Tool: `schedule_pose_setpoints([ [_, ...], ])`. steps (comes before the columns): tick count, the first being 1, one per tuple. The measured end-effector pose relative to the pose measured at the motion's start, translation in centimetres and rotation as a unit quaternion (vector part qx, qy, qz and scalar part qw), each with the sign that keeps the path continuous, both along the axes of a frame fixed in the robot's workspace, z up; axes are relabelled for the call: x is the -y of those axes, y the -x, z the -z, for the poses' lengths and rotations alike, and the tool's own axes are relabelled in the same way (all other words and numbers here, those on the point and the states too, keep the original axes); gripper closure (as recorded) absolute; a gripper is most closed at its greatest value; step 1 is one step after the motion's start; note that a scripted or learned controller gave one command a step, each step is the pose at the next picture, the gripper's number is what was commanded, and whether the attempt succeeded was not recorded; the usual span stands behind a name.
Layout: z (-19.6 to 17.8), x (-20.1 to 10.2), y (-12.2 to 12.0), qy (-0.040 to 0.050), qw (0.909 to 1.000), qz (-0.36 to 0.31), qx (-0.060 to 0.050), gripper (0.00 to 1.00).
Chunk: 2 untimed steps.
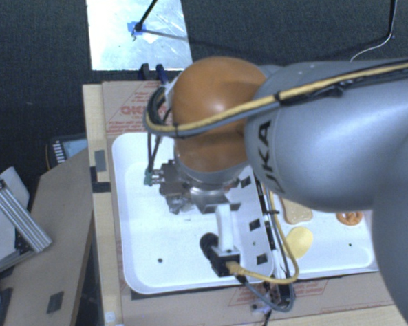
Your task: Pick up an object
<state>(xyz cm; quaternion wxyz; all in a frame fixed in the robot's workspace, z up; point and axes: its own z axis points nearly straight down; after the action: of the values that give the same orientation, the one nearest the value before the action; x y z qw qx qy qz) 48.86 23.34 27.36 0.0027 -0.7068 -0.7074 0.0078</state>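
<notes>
The grey arm (pixel 340 137), with an orange dome above its wrist, reaches in from the right over the shallow white plastic bin (pixel 142 218). The metal gripper (pixel 186 194) hangs low above bare white floor near the bin's middle. From this steep angle the wrist covers its working end, so whether it is open or closed cannot be told, and nothing can be seen held in it. The likeliest things to pick lie well to the gripper's right, close under the arm's big grey link: a small smooth yellow oval piece (pixel 300 242), a pale tan flat piece (pixel 297 212) just above it and nearly touching it, and a small orange-brown piece (pixel 350 217) further right. All three look light, perhaps toy food in plastic or foam, so weight should be no trouble. The yellow oval looks rounded and glossy and may slip out of a pinch unless taken across its narrow width at the middle. The tan piece seems to lie flat and would offer little edge to grip. The arm cuts off the tan piece's upper part, and the orange-brown piece sits right at the arm's edge, too small to make out, so their true shapes are uncertain. Whether these three lie in the same bin as the gripper or in the neighbouring one cannot be told, since the wall between the bins is hidden behind the robot, as is anything under the wrist
</notes>
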Motion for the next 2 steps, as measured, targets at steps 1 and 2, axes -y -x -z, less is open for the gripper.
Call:
schedule_pose_setpoints([
  [1, 8.9, 0.1, -3.9, -0.0017, 1.0, 0.001, 0.004, 1.0],
  [2, -3.7, -0.2, -2.8, -0.0069, 0.9999, -0.002, 0.014, 1.0],
])
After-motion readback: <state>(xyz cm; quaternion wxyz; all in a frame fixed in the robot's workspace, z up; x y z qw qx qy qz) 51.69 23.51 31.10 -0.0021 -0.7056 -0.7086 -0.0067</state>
